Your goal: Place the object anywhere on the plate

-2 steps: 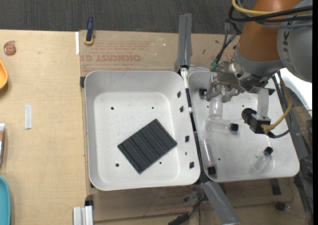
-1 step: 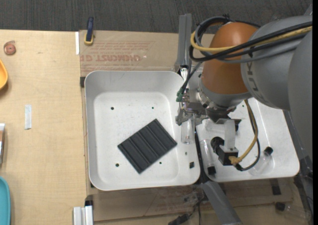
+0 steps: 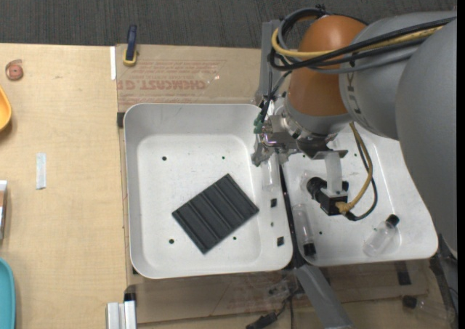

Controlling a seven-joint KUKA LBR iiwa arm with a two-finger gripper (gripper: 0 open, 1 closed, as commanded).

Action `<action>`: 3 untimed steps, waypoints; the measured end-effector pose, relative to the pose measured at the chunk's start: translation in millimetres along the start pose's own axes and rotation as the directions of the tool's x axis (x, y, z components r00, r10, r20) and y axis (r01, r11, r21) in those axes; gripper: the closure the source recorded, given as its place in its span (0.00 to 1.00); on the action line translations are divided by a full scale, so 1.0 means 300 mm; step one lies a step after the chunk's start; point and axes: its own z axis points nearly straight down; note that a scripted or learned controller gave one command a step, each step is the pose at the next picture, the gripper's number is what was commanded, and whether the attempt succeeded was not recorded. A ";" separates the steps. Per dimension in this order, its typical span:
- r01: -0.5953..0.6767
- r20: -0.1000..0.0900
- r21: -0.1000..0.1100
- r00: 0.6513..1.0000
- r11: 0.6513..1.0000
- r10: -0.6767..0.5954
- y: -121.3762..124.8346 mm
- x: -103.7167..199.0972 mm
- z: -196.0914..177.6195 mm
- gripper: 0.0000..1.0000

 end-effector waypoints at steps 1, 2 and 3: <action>0.278 -0.002 -0.001 0.961 0.961 -0.278 -0.174 -0.146 0.008 1.00; 0.668 0.000 -0.003 0.745 0.745 -0.668 -0.217 0.041 -0.020 1.00; 0.859 0.002 -0.003 0.512 0.512 -0.859 -0.004 0.142 0.059 1.00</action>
